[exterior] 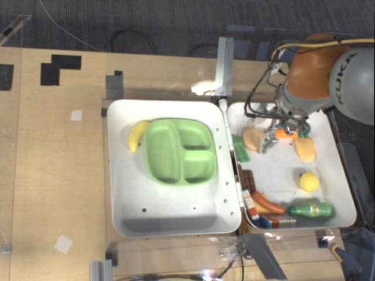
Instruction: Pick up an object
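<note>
Gripper low in right bin, finger state unclear, beside tan bun, orange piece, green tray in left bin

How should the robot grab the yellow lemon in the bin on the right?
Probably straight from above, the hand closing across the middle of the lemon. It is small and roundish, so its widest part gives the best hold, and it sits apart from the green bottle and the other food, leaving room around it.

The grey arm reaches in from the right. Its gripper hangs low over the right bin's far half, orange band above.
</note>
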`<action>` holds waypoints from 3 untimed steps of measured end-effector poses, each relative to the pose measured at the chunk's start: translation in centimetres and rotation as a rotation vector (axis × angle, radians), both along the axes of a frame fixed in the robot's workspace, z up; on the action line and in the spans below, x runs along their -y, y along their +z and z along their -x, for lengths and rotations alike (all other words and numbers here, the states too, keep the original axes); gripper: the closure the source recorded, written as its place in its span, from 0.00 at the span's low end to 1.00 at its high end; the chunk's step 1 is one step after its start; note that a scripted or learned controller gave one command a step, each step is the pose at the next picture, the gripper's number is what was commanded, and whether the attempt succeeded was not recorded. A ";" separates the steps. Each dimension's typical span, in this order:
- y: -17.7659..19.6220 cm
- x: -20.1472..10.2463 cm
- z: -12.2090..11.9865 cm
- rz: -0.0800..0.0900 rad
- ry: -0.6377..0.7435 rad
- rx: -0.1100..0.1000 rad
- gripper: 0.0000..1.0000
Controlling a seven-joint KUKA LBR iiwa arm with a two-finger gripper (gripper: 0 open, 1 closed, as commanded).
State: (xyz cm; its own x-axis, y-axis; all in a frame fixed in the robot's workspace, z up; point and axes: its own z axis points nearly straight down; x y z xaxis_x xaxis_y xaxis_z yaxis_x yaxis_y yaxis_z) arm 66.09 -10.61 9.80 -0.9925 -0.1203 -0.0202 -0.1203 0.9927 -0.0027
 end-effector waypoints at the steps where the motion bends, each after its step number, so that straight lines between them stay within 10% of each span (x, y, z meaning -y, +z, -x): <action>1: 9.0 -5.3 -1.2 -0.001 0.069 -0.006 1.00; 2: 10.1 -4.3 7.7 0.000 0.104 -0.016 1.00; 3: 8.5 -8.4 5.3 0.002 0.369 -0.015 1.00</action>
State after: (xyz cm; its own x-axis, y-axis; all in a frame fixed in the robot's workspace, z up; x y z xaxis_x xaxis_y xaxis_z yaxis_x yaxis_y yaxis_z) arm 60.77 -2.24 18.30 -0.8825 -0.4702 -0.0054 -0.4702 0.8826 -0.0005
